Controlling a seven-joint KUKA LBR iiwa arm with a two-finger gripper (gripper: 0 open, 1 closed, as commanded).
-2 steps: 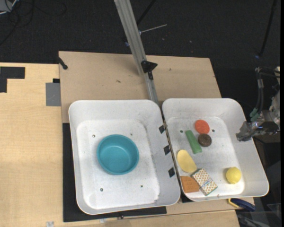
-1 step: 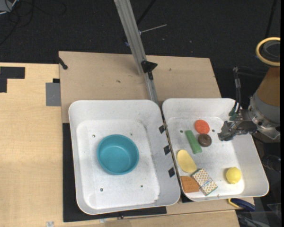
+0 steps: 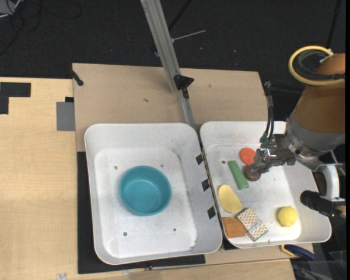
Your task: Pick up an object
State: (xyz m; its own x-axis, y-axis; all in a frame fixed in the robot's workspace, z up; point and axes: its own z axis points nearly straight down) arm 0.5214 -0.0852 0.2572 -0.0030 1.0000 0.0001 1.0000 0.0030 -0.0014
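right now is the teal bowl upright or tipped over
Upright. The teal bowl sits in the left bin with its round rim facing up and its inside visible.

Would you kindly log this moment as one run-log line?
arm: over right bin | gripper: low beside green block, orange-red piece | grasp: unconfirmed | left bin: teal bowl

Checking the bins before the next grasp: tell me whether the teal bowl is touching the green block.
Apart. The camera view shows the teal bowl alone in the left bin, while the green block lies in the right bin, with both bin walls between them.
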